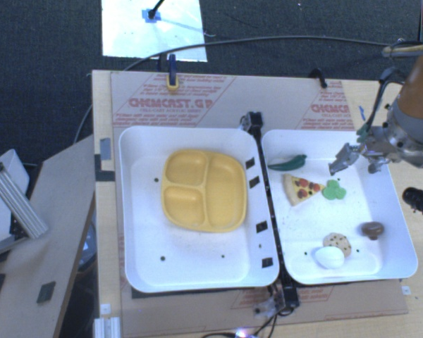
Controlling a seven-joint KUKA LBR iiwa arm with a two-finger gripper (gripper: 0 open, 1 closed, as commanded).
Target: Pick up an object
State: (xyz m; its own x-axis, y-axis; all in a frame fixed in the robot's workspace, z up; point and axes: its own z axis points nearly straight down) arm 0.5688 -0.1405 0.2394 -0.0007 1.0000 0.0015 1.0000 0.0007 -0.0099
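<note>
Plate (203, 190) in left bin (137, 259)

A robot lab or test cell. A bench (218, 94) covered in protective sheet printed CHEMCAST GP bears two white bins (144, 259) clipped together, holding toy food and a yellow plate (203, 190). Cables (282, 42) trail over dark carpet (42, 55), beside an aluminium rail (14, 196) and a taped paper marker (151, 16).
</note>
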